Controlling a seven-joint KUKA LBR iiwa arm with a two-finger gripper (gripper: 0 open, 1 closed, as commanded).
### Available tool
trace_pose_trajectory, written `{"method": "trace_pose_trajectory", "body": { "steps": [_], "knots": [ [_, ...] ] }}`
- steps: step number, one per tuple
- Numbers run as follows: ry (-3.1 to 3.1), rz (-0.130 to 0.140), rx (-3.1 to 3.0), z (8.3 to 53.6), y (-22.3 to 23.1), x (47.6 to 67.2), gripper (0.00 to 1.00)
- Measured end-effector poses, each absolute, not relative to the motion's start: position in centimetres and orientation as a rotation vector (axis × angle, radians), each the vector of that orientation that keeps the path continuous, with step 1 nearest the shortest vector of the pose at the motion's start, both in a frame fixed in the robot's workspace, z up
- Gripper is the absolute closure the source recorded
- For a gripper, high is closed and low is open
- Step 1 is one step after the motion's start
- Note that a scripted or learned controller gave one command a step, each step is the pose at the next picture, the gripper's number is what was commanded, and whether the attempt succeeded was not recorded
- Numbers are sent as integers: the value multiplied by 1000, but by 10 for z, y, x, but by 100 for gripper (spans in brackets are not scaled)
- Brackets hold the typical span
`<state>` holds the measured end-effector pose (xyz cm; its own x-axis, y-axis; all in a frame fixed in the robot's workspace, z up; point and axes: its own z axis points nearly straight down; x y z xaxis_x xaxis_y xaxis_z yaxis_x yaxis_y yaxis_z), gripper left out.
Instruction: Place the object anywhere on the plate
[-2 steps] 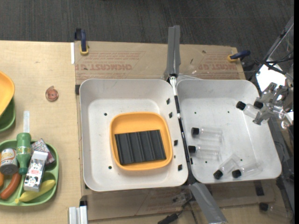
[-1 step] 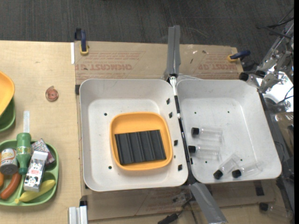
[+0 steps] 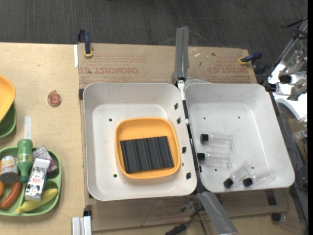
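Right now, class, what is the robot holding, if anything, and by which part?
Nothing can be seen held. The clear vials lie loose in the right bin, and the dark ridged block rests on the orange plate.

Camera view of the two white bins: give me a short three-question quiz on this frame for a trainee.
1. True or false: the dark grey ribbed rectangular block lies on the orange square plastic plate.
2. Which bin holds the clear plastic vials with black caps? A) left white bin B) right white bin C) both
3. Fill in: the orange plate sits in the ____ white bin.

Key: 1 true; 2 B; 3 left.
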<state>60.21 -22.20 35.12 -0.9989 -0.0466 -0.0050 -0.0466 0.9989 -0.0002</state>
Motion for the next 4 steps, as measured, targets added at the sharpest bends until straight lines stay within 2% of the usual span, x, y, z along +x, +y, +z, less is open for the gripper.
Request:
{"method": "trace_pose_trajectory", "body": {
  "steps": [1,2,3,4],
  "knots": [
    [3130,1,-256,159,-222,515,100],
    [3088,0,-550,307,-222,546,100],
    [2988,0,-952,338,-221,571,100],
    [2895,0,-1206,442,-222,605,100]
  ]
}}
